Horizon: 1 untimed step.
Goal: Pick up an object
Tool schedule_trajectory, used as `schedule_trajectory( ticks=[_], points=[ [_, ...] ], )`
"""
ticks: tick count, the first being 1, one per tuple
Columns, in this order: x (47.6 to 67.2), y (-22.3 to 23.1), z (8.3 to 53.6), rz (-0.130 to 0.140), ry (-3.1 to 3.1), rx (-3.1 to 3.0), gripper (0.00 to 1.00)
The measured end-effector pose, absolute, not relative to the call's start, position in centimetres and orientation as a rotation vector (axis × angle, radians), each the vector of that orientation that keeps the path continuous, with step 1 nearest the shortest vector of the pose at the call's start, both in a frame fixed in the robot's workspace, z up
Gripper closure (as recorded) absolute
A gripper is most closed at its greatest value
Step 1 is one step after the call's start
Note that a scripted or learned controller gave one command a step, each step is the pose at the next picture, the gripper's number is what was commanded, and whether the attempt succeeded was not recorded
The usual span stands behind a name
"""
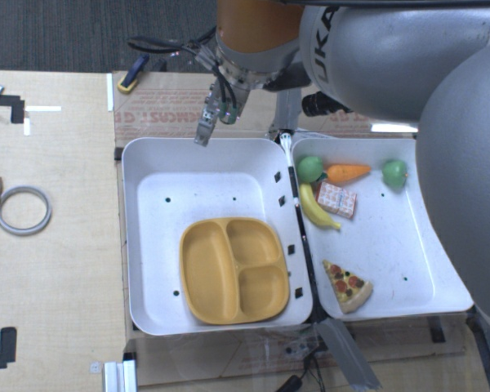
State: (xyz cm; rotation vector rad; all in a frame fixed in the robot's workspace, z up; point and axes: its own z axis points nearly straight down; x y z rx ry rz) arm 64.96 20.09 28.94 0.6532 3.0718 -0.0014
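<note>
Tool (216, 119) open, holding nothing, above left bin (147, 219).

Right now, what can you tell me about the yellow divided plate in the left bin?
The yellow plastic-looking divided plate is a rounded square with three compartments: one long section on its left, two smaller ones on its right. It lies flat, right side up, on the floor of the left white bin, toward the near edge. Its compartments hold nothing, and nothing touches it but the bin.
</note>
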Motion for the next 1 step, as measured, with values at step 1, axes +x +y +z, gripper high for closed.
schedule_trajectory(
  ticks=[1],
  points=[
    [65.13, 19.97, 29.68, -0.003, 3.071, 0.654, 1.00]
  ],
)
